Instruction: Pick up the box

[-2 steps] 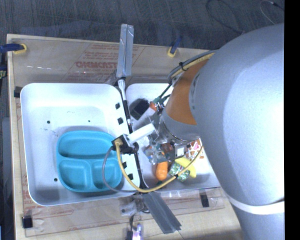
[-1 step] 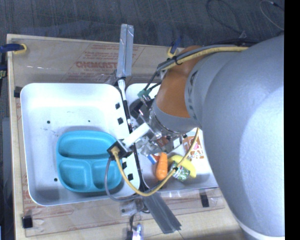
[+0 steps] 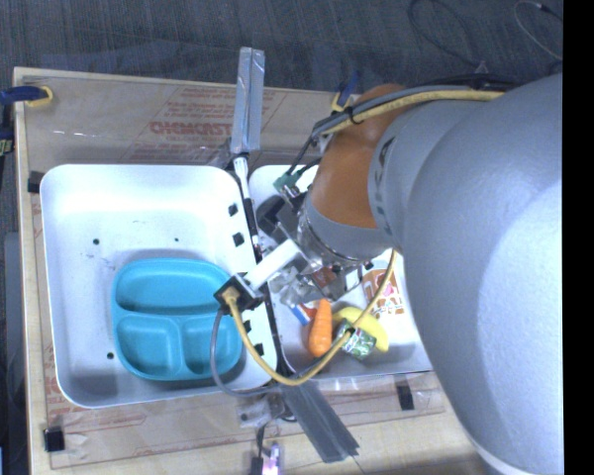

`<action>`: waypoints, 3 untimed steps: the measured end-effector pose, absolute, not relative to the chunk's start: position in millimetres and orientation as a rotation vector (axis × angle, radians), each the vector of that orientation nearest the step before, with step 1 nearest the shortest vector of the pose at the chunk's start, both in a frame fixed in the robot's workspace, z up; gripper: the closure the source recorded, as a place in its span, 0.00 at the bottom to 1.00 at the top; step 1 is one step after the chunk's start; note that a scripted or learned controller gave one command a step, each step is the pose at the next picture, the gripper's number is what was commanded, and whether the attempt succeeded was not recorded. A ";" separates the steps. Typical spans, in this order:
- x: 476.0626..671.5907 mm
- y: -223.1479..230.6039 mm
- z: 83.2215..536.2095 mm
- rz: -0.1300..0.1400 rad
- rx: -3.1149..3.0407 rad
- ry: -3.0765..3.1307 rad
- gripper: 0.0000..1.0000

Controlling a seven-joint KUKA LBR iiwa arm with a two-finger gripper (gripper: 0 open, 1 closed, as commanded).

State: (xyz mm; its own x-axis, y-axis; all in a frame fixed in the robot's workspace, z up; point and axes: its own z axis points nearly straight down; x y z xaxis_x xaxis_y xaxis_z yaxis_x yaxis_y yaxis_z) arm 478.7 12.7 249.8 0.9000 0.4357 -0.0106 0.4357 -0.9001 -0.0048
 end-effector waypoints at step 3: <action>477.2 16.4 232.4 0.043 -3.107 -0.435 1.00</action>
